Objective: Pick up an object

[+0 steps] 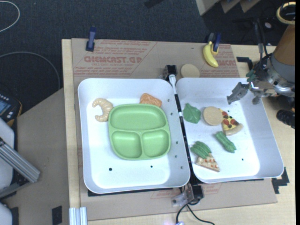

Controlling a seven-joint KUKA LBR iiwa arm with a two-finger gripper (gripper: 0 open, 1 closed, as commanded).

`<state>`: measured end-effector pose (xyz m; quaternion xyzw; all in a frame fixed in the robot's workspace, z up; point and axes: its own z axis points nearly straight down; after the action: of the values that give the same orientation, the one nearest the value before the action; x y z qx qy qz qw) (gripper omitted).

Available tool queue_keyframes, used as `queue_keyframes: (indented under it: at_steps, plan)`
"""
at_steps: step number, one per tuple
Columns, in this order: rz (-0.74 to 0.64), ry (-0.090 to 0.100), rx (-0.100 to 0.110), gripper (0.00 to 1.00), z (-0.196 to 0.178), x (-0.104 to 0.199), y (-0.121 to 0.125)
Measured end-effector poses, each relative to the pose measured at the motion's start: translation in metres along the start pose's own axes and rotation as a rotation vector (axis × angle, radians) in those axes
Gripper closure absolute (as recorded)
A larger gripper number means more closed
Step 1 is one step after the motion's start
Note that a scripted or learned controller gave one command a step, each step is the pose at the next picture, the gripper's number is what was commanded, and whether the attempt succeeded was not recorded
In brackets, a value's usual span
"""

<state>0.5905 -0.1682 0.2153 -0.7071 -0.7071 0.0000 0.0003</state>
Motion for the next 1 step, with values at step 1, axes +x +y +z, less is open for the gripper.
queue_keyframes:
  at_steps: [1]
  plan:
    - [-0.001,-0.001,-0.004,1.0,-0.0112,0.0,0.0008]
